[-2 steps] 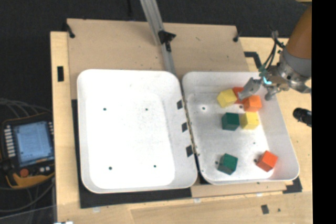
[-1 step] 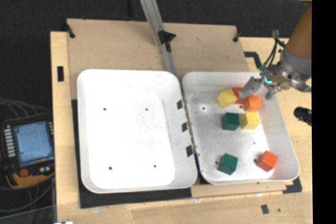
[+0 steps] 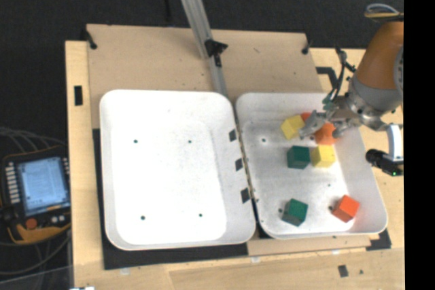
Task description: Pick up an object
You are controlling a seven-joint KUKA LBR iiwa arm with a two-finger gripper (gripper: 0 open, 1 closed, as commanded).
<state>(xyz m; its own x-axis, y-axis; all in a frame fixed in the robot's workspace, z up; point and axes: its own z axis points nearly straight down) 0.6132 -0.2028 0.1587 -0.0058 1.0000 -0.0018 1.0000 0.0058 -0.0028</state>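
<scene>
My hand (image 3: 319,124) is low among the blocks, an orange block (image 3: 325,134) just beneath it; whether I grip it, I cannot tell. Nothing lifted yet.

Blocks (image 3: 298,157) lie in right bin (image 3: 268,214); left bin (image 3: 122,119) beside it.

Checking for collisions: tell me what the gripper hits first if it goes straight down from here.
Most likely the orange block right under the gripper, though depth is unclear from this view.
</scene>
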